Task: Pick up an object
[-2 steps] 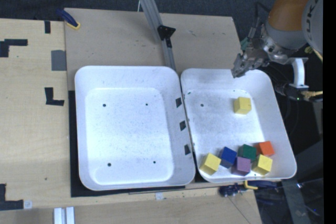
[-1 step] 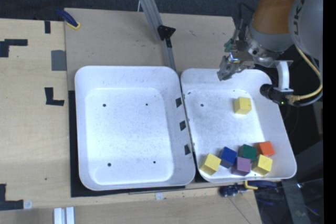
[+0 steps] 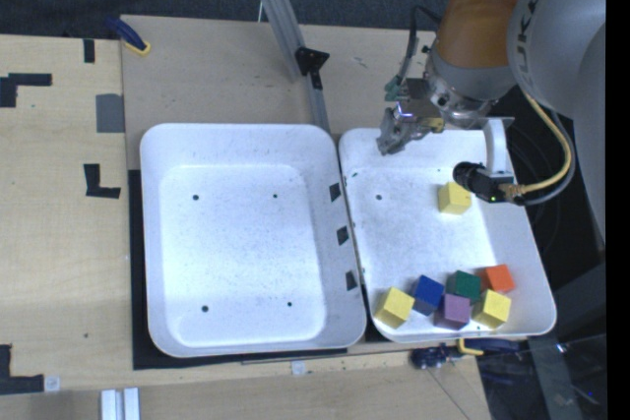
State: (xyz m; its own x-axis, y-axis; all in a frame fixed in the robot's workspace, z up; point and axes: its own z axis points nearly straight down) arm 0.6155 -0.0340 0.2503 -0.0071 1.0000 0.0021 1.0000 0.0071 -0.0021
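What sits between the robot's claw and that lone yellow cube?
Nothing: in the camera view, bare white floor of the right bin separates the gripper from the lone yellow cube.

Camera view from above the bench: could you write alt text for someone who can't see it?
A grey and orange robot arm holds its claw over the far edge of the right bin, which holds one yellow block on its own and a cluster of six coloured blocks at its near end. The left bin sits beside it on the wooden bench.
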